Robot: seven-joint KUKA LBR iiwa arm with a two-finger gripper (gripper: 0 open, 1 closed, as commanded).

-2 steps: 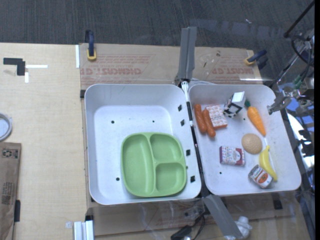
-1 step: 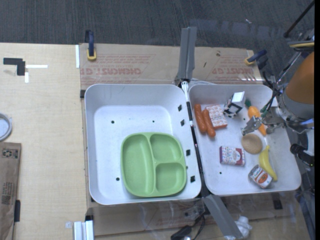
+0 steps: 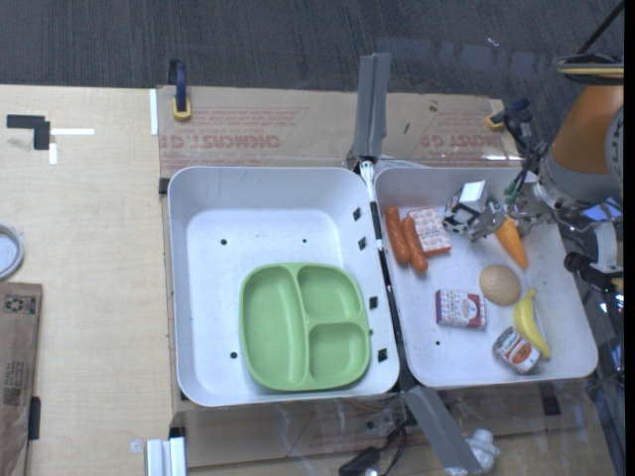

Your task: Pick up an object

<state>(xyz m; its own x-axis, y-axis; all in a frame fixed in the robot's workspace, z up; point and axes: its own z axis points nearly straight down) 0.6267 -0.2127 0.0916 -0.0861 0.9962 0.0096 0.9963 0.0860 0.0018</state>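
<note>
The two-finger gripper sat low in the right white bin; finger spacing could not be determined. An orange plastic carrot lay just right of the fingertips, apparently touching, not visibly between them. A white-and-red printed packet lay just left, beside two orange sausages. Farther off lay a tan round bun and a yellow banana.

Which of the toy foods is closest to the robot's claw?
The orange carrot. It lies right beside the gripper at the back of the right bin, while the sausages, potato and banana sit farther off.
</note>
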